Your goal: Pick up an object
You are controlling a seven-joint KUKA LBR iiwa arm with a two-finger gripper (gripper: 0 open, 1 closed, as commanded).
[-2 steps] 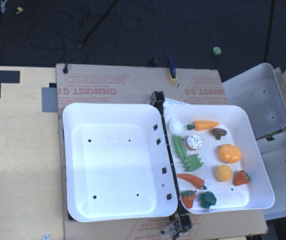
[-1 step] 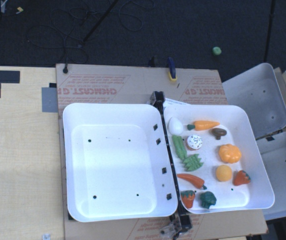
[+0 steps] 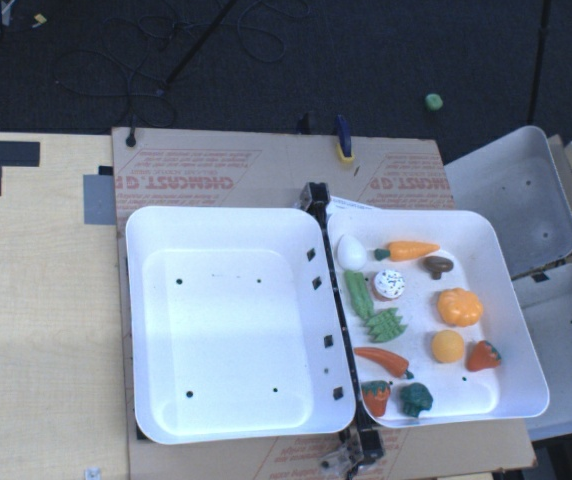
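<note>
Probably light, stiff and slick, the small round orange plastic fruit (image 3: pixel 447 346) in the right-hand white bin (image 3: pixel 511 298) suits a pinch across its middle; the gripper's state cannot be told.

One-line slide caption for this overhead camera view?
Right shallow white bin holds small toy foods, including an orange plastic carrot and white egg, beside the left white bin.

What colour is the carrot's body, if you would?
Orange, with a green top, seen in the camera view.
</note>
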